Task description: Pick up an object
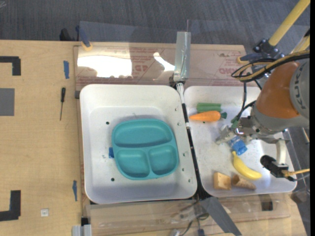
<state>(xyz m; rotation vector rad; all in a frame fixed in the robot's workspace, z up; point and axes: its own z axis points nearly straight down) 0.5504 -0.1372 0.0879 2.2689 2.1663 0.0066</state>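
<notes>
Reaching in from the right, my arm [278, 100] hangs over the right bin [206, 154], orange band showing above the wrist, and my claw [231, 132] is down low near the bin's middle. Whether it's wide or narrow, I cannot tell; the metal parts blur together from up here, and nothing shows clearly between them. Just beside the claw, toward the near side, sits a small blue block [239, 146], touching or nearly touching the top end of the banana [244, 167]. The banana curves away toward the bin's near right corner. Next to it, at the near edge, lies a tan wooden piece [222, 180] with a brownish bit [243, 183] just beside it. Up toward the far side, a carrot [205, 116] lies alongside a green piece [209, 106], both close to the divider between bins and apart from my claw. Over in the left bin [93, 146], a teal tray [144, 148] with three compartments sits in the middle. On the tabletop [34, 146], left, a thin dark tool [62, 102] lies.
</notes>
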